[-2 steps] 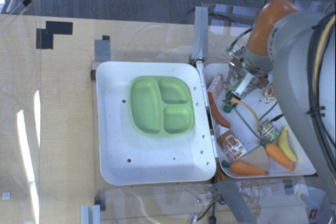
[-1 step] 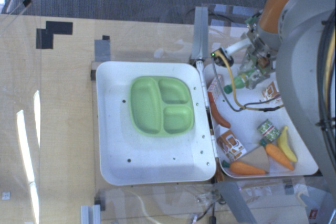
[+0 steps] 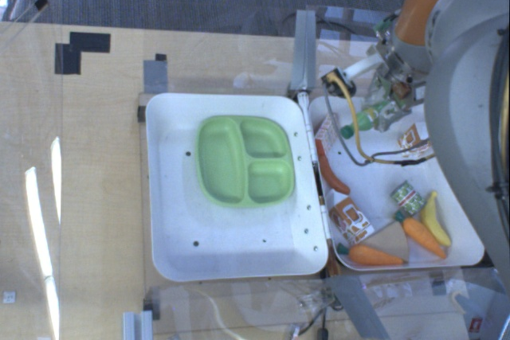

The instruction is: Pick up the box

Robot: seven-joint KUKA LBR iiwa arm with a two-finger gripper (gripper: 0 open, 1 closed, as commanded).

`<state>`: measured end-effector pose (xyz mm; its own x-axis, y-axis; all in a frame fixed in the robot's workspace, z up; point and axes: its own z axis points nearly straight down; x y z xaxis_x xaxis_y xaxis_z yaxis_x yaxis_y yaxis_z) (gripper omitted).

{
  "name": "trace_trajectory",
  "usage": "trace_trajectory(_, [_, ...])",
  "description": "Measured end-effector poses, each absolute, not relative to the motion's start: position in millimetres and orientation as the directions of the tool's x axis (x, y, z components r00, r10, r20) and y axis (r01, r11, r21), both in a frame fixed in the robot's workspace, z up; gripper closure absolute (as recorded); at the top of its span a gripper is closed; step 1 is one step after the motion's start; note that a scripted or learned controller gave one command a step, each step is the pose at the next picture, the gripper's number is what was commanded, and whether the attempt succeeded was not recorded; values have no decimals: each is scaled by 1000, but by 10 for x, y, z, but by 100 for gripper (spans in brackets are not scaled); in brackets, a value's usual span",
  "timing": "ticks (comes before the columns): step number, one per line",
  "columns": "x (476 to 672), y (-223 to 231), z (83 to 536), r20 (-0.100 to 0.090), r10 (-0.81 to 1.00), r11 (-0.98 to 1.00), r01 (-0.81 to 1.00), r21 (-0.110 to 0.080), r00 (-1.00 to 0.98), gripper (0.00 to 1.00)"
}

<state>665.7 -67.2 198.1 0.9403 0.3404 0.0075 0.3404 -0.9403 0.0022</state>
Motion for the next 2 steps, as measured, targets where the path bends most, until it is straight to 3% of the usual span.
trace_trajectory(1, [6381,-883,958,5,330,-944,330,0,944,100])
trace_trajectory(2, [6589,-699,1868,6,202,-979,202,-1,979,100])
